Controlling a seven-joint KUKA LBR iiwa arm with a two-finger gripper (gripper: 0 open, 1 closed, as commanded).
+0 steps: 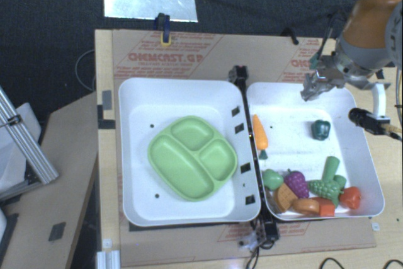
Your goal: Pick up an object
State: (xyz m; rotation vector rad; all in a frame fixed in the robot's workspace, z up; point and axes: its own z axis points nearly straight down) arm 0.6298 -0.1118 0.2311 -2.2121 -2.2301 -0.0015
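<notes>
My gripper point(310, 92) hangs over the far edge of the right bin point(365, 154), its fingers close together with nothing between them. A dark green pepper-like toy point(320, 129) lies alone below it in the bin's middle right. An orange carrot point(259, 131) lies along the bin's left wall. At the near end sits a pile of toy food: a green piece point(272, 180), purple grapes point(296, 184), a green cucumber-like piece point(328, 178), a red tomato point(350, 198) and orange pieces point(306, 204).
The left bin point(135, 135) holds a green divided plate point(192, 157). Black clips point(240, 74) join the two bins along their shared wall. A blue-and-yellow clamp point(164, 28) stands at the bench's far edge.
</notes>
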